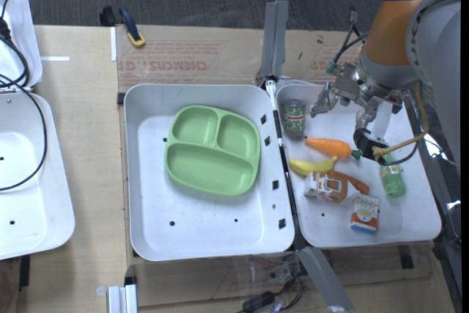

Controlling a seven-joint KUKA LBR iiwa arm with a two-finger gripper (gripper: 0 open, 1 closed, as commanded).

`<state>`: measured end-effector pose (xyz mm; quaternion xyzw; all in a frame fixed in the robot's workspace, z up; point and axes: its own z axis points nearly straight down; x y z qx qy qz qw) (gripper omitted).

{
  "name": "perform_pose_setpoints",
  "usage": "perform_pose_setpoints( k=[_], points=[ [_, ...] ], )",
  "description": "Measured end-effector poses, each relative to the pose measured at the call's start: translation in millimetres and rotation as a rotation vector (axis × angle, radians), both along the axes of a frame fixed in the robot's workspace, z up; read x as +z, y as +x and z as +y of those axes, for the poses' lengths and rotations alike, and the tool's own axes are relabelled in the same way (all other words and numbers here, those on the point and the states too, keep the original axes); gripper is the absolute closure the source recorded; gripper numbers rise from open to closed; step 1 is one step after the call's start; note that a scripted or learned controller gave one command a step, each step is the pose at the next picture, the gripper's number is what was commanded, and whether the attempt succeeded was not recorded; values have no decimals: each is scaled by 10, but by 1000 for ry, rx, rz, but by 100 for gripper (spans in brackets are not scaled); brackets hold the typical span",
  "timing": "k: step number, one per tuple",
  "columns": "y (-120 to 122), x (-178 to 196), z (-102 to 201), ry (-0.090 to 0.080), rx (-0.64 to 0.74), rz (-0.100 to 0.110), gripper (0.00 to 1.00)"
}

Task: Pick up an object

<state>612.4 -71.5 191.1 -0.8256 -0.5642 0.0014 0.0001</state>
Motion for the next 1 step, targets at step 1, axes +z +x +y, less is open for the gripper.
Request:
perform_pose_setpoints(
  k=[1],
  points=[
    [-181, -1009, -282, 0, 131, 2, 0]
  ],
)
